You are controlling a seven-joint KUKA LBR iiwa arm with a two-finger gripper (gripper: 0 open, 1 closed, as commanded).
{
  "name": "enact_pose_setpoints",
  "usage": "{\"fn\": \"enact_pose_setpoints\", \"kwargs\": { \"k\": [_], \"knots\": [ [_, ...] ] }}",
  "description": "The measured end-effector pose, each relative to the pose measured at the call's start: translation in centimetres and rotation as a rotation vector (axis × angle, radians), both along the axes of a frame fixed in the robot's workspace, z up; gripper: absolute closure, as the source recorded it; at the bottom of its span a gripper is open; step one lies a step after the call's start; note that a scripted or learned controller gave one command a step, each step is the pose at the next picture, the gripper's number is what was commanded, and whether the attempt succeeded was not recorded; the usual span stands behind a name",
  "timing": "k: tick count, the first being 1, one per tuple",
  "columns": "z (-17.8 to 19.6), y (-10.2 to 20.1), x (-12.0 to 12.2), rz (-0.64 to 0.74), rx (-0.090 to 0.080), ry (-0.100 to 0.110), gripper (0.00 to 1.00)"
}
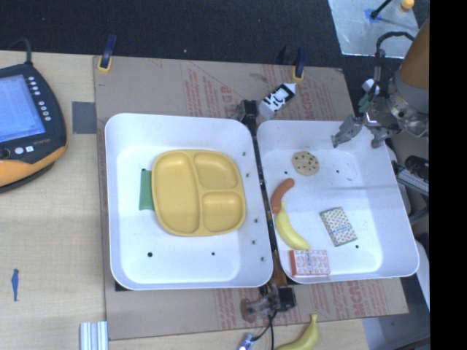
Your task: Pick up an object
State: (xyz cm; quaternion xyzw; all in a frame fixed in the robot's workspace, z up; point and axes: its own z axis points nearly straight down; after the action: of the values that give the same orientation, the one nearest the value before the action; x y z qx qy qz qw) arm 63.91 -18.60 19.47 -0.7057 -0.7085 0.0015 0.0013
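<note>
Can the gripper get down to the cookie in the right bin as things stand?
Probably yes. The cookie lies flat and apart from the sausage, nothing over it, and the gripper hovers open nearby.

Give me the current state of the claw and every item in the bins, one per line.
claw: open, holding nothing, above right bin's far edge
cookie: flat, right bin
sausage: lying, touching banana
banana: lying, right bin
patterned packet: flat
red-and-white box: flat, near edge
yellow tray: upright, left bin
</note>
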Motion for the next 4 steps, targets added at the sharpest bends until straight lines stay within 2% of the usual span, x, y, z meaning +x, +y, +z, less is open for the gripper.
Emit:
{"fn": "enact_pose_setpoints", "kwargs": {
  "k": [1,2,3,4],
  "knots": [
    [-7.3,5.2,1.6,0.002,0.0,0.002,0.0],
    [-10.3,4.7,1.7,0.002,-0.001,0.003,0.0],
    [-10.3,7.9,1.7,0.003,0.0,0.004,0.0],
    [-8.7,5.3,1.7,-0.001,0.0,-0.002,0.0]
  ]
}}
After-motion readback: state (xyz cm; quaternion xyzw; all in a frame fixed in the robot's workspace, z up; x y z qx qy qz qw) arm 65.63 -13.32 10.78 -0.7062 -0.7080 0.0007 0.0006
